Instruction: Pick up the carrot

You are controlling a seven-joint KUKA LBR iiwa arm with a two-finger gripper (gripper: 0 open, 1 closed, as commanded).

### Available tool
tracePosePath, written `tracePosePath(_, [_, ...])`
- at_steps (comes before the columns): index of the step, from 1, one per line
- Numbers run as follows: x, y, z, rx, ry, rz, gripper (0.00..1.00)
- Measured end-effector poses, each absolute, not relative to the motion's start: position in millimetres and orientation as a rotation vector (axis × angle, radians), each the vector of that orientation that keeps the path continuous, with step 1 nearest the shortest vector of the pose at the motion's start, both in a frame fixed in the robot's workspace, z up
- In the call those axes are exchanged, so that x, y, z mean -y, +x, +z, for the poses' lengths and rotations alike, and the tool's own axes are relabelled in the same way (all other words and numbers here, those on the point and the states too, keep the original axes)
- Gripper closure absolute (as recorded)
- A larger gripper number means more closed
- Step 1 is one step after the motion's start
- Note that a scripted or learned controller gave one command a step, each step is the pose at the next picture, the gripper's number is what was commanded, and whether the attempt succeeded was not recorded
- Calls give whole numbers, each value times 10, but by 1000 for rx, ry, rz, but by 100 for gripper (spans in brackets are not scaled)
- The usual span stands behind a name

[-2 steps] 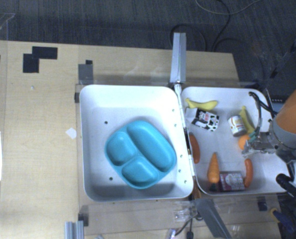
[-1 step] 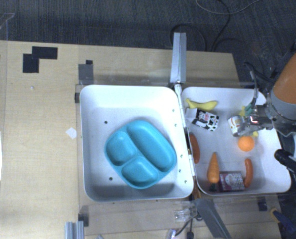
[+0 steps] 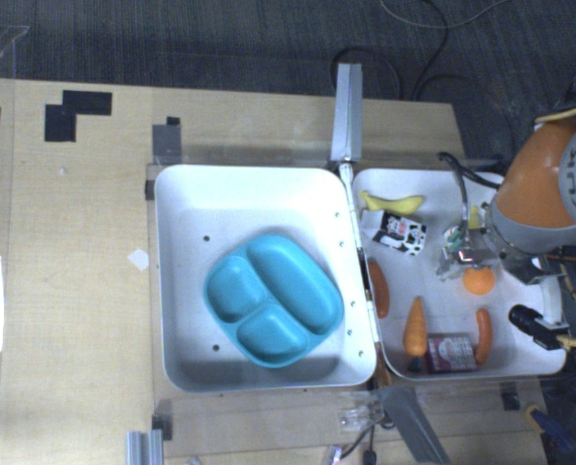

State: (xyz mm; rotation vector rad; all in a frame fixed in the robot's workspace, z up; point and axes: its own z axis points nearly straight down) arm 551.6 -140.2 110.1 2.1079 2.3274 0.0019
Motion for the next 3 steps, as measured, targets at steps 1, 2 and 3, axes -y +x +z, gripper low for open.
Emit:
tracePosePath(1, [2009,5630,892,-2220,2208,9,100])
tracePosePath(2, [2018,5229,2198,-2054,2369,5,100])
tracePosePath(3, [2016,5227,2193,-2055,2369,4,0])
